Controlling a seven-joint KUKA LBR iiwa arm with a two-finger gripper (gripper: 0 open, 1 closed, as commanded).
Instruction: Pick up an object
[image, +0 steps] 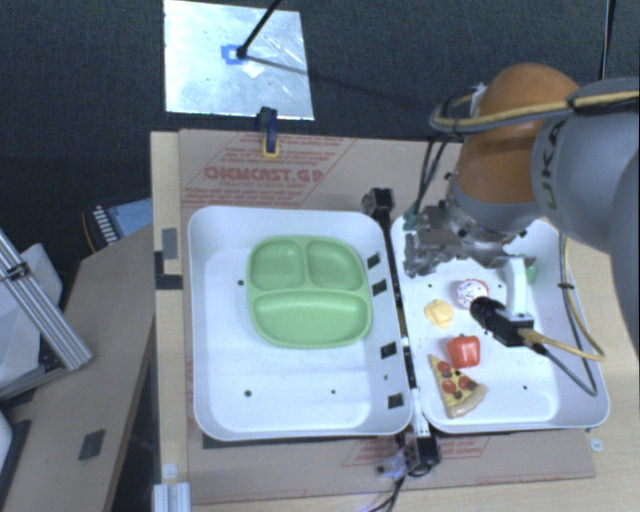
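arm (540, 130) is being held bent over right bin (575, 400) | claw (428, 250) state cannot be told | worktop (120, 300) is being covered by cardboard (265, 170)

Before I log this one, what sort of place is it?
Probably a robot lab bench, not a kitchen: two white bins on cardboard, toy food like a pizza slice, and an aluminium frame at the side.

A green divided plate (307, 292) is lying in the left white bin (215, 400), three compartments facing up. Both bins are sitting on a cardboard sheet (262, 172) printed with red lettering. A silvery square panel (238, 58) is lying beyond the sheet. An aluminium rail (38, 305) is slanting across the left edge.
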